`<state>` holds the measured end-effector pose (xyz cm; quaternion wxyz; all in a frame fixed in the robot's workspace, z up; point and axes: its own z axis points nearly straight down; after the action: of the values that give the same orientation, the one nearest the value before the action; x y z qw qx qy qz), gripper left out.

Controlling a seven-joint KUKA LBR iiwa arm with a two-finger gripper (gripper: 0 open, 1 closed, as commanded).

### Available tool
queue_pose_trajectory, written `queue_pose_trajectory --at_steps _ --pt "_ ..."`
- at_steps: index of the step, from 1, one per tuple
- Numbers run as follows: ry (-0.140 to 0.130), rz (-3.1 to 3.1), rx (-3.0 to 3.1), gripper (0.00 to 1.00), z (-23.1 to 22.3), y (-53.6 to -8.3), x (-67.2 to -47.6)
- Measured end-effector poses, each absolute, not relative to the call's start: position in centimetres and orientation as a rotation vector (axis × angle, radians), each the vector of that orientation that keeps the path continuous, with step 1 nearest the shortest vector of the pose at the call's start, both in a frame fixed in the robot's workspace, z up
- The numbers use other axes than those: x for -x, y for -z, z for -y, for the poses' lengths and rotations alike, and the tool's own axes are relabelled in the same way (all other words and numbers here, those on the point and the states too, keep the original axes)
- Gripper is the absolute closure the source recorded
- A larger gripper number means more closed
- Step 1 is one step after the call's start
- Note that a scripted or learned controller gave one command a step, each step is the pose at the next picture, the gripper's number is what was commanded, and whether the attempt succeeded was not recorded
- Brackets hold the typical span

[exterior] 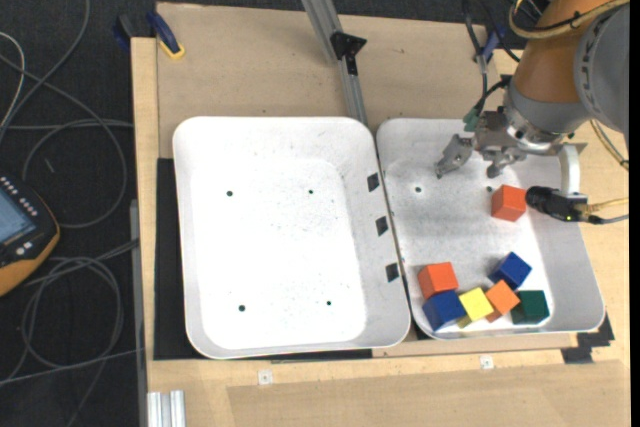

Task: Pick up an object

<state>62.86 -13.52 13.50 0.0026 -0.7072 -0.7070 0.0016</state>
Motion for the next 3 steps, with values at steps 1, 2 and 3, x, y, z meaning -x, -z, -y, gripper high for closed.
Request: queue_pose_trajectory --at_steps 1,2,3 --pt "0.003 2.222 2.222 1.0 13.5 -15.0 -63.0" --pt "0.007 2.227 2.227 1.0 14.4 -20.9 -63.4" --pt "0.007 2.228 2.225 1.0 14.4 -26.1 -63.6"
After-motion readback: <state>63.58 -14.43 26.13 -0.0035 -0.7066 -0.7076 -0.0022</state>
